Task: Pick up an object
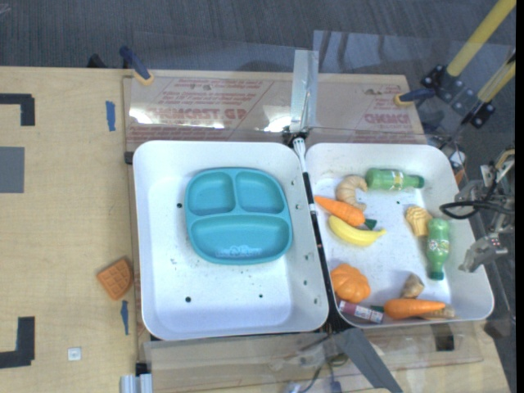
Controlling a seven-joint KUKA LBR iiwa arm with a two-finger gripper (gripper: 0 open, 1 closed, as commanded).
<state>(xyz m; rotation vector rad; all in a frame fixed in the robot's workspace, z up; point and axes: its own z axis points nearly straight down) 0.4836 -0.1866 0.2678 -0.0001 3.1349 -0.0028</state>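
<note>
Our pincer hangs at the bin's edge, grip unreadable; green bottle beside it remains unpicked.

Left white bin: teal divided plate. Right white bin: two green bottles, yellow banana, two orange carrots, orange pumpkin, tan croissant, pale yellow cone-shaped toy. Bench light wood with black marks; orange-brown grid-patterned waffle on it.
</note>
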